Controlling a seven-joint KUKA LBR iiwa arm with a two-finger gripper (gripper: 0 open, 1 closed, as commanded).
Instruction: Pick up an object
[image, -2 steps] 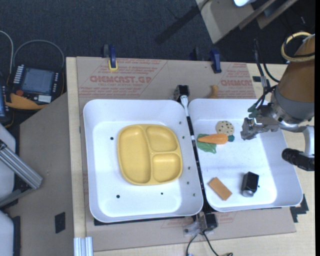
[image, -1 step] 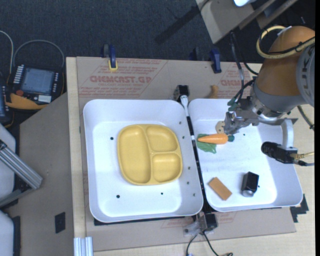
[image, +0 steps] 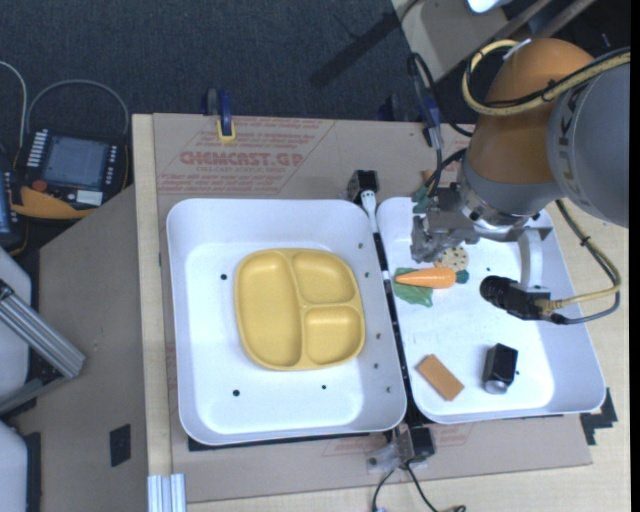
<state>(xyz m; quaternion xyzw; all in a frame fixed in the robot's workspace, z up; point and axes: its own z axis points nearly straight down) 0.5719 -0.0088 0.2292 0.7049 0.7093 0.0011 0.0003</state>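
The arm (image: 520, 130) reaches in from the right and is bent down over the right bin (image: 572, 372), and the gripper (image: 437, 243) hangs low in that bin's far left corner, close to the wall shared with the left bin (image: 200, 300). Open or closed? From this angle it cannot be told; the wrist hides the tip, and nothing can be seen clamped in it. Just on the near side of the gripper lies the toy carrot (image: 432, 278), flat on the bin floor. Its orange body runs crosswise and its green leaves point at the dividing wall, very near the gripper but not visibly gripped. A small speckled pale thing peeks out beside the gripper, too hidden to name. Farther toward the front of the same bin sits a brown block (image: 440, 377), flat and turned at a slant, well apart from the carrot. To its right is a small black block (image: 500, 367), near the brown one but not touching it. Over in the left bin, a yellow plate (image: 300, 305) with three compartments lies in the middle, nothing on it. Both bins rest side by side on the brown bench (image: 260, 150).
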